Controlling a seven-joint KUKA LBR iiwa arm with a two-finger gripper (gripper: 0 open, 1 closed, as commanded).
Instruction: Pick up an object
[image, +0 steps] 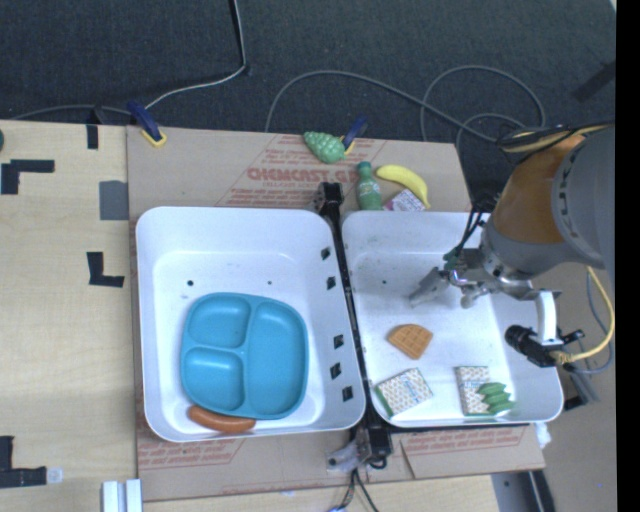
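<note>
My gripper (428, 290) hangs low over the middle of the right bin (380, 240), pointing left, with nothing visibly in it. An orange waffle-like piece (410, 340) lies on the bin floor just below and slightly left of it. Nearer the front edge lie a patterned square packet (403, 390) and a packet with green pea pods (482, 390). The grey arm with its orange band (535, 205) reaches in from the right.
The left bin (230, 235) holds a blue divided plate (243, 355) and an orange sausage (222, 420) at its front. Behind the bins on the cardboard lie a green toy (325, 146), a green bottle (368, 187), a banana (403, 183) and a small packet (405, 203).
</note>
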